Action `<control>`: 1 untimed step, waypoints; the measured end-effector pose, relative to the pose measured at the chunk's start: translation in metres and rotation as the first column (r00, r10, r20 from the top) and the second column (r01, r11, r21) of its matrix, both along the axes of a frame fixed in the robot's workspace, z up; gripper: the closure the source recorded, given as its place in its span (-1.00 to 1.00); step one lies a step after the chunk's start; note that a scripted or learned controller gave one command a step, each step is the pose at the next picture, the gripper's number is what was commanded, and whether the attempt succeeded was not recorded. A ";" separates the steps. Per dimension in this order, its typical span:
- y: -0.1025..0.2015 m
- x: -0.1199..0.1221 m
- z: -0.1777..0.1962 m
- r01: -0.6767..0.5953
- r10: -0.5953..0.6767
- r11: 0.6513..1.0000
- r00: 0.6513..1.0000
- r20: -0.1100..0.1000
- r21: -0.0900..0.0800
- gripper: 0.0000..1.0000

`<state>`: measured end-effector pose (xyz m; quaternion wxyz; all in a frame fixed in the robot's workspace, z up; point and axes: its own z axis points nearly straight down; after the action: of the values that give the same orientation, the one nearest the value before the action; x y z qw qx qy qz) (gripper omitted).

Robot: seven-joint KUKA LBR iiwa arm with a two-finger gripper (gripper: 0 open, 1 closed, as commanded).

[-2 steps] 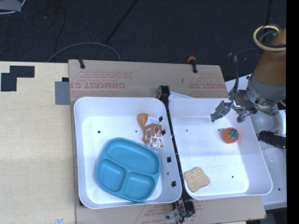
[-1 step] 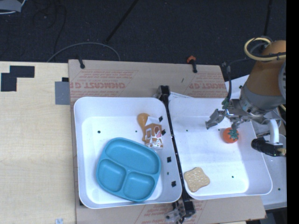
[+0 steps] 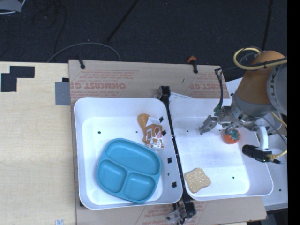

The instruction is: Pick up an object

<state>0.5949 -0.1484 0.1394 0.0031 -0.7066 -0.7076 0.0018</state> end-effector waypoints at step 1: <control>0.001 -0.001 -0.054 0.002 -0.002 1.000 1.000 -0.001 0.000 -1.00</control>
<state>0.5936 -0.1469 0.0855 0.0035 -0.7073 -0.7069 0.0020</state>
